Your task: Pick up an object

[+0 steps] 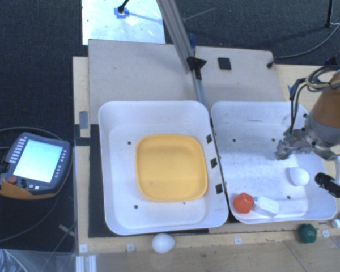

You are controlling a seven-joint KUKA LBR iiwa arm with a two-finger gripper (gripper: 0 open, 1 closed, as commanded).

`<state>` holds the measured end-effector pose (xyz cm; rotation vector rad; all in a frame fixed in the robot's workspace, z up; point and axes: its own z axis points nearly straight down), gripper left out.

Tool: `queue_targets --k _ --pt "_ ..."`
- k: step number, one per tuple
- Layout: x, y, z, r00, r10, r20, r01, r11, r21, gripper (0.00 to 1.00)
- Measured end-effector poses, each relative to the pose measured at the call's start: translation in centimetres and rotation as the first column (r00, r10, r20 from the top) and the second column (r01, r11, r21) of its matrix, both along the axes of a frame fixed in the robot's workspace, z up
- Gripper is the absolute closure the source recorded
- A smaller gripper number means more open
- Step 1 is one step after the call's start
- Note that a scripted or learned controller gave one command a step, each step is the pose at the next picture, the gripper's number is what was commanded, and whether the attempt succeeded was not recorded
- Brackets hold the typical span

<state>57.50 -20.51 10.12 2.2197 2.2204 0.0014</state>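
White egg-shaped object (298, 176) lies loose in right bin (255, 123), toward 4 o'clock. Claw (285, 151) low over bin floor, just beside object at its 11 o'clock, nothing seen between tips; open or closed: cannot tell. Judgement: shift claw toward 5 o'clock, centre over object, descend straight; round shape may roll. Orange-capped bottle (256, 204) near 6 o'clock rim is alternative. Yellow plate (171, 167) in left bin.

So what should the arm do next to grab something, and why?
Probably shift the tool slightly toward the white egg-shaped object and descend over it. That object lies nearest, just below the tool in the right bin, with bare floor around it. The orange ball sits farther off, against a white block.
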Motion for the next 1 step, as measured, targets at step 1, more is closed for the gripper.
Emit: queue_targets --k 1 --pt "0.45 0.37 6.20 1.000 0.001 0.004 -0.001 1.000 -0.001 1.00"
